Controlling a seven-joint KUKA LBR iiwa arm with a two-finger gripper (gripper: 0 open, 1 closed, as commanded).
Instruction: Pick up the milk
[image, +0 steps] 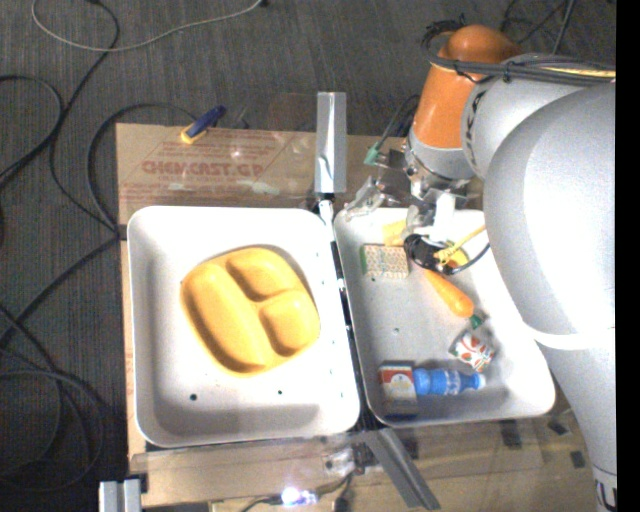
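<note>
The milk (472, 349) is a small white carton with red and green print. It lies tilted near the right wall of the right bin (520, 400). My gripper (428, 213) hangs over the far end of that bin, well beyond the carton and apart from it. An orange carrot (449, 293) lies between the gripper and the milk.
A blue bottle (448, 382) and a red and white box (397, 381) lie along the right bin's near wall. A pale waffle-like square (385, 261) sits near its far left corner. The left bin (150, 400) holds a yellow divided plate (251, 308).
</note>
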